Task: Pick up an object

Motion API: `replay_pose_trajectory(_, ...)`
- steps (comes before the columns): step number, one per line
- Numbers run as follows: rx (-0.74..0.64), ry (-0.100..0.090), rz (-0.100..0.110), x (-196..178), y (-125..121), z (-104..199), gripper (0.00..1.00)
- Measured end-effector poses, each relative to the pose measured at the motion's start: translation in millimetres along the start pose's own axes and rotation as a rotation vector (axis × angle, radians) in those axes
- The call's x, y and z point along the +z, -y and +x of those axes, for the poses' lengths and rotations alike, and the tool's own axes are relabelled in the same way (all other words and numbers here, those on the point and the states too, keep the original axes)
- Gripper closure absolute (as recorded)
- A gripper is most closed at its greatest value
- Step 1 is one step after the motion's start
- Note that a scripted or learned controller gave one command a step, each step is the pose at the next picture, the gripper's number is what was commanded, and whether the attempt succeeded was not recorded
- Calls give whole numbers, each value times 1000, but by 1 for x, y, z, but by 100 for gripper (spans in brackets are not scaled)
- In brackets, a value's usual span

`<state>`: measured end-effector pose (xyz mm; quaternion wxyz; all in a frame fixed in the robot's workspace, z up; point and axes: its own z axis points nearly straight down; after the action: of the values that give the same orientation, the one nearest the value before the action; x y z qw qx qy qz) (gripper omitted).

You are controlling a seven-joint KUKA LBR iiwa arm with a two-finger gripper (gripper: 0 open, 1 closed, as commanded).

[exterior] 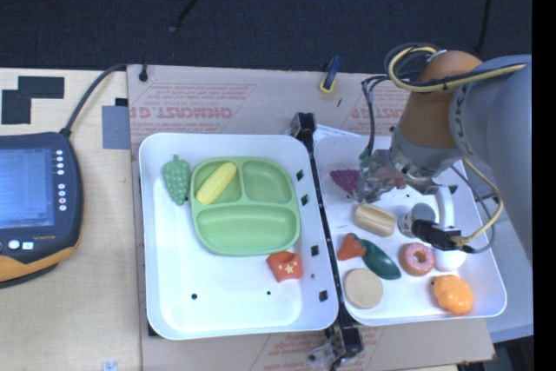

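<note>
Camera view from above takes in two shallow white plastic bins side by side on a cardboard-covered bench. Reaching in from the right, the grey arm with its orange band (434,109) hangs over the right bin (486,300), and its two-finger gripper (380,184) points down near the bin's upper middle. Whether it grips anything cannot be told from this angle.

Just left of the gripper lies a purple toy grape bunch (345,180), knobbly in texture. Just below it rests a tan bread-roll-shaped toy (374,219). Further down sit a red pepper toy (350,248) touching a dark green pod-shaped toy (380,260), a round beige disc (363,288), a pink-iced doughnut (417,258) and a lumpy orange fruit (453,294).

Resting in the left bin (174,308) are a smooth green divided plate (248,221) with a yellow corn cob (215,182) in its upper left compartment, a green grape bunch (176,178) beside the plate, and a red block (285,266) below it.

A handheld control pendant (35,195) lies at the far left.
</note>
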<state>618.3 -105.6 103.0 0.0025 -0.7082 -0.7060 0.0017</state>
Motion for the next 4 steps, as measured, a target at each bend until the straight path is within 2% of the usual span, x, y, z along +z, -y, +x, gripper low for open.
replay_pose_trajectory(2,-5,1,-7,-119,-3,7,100)
replay_pose_trajectory(3,-5,1,-4,-124,-3,6,100)
replay_pose_trajectory(4,-6,-1,-2,-117,-1,53,100)
